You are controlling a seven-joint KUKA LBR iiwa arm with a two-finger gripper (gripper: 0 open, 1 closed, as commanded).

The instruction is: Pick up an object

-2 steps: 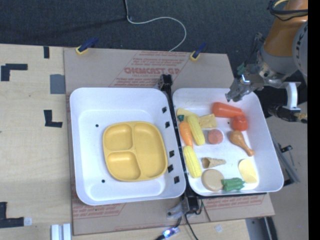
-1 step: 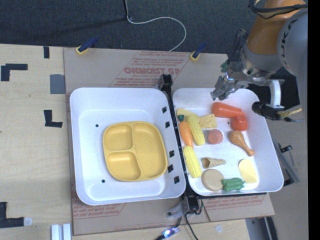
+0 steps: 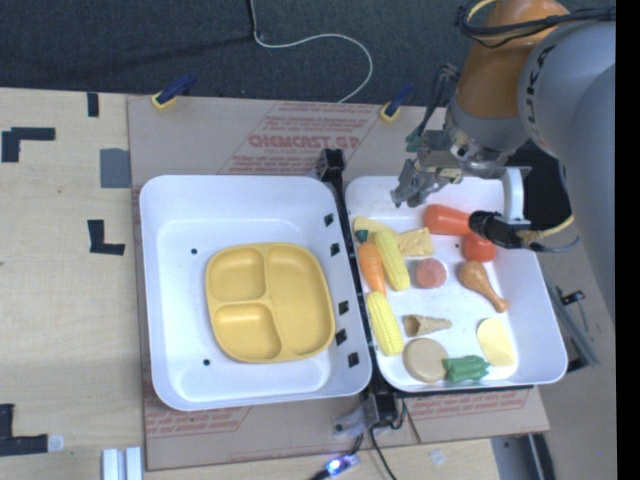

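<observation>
Cardboard sheet covered the worktop, printed text on it partly hidden under the two white bins. Left bin held a yellow divided plate, three compartments. Right bin held a pile of toy food: two corn cobs, one near the middle divider and one nearer, an orange carrot beside the far cob, partly under it, a red pepper-like piece, a drumstick, a pink round slice, a cone, a tan round piece and a green item, too small to identify. Yellow wedge sat among them.

Arm reached in from the right, cut off by the frame edge. Tool hovered over the far left corner of the right bin, tips dark and blurred; cannot tell whether they were wide or narrow, nothing visibly between them. White cable looped on dark floor at the far side.
</observation>
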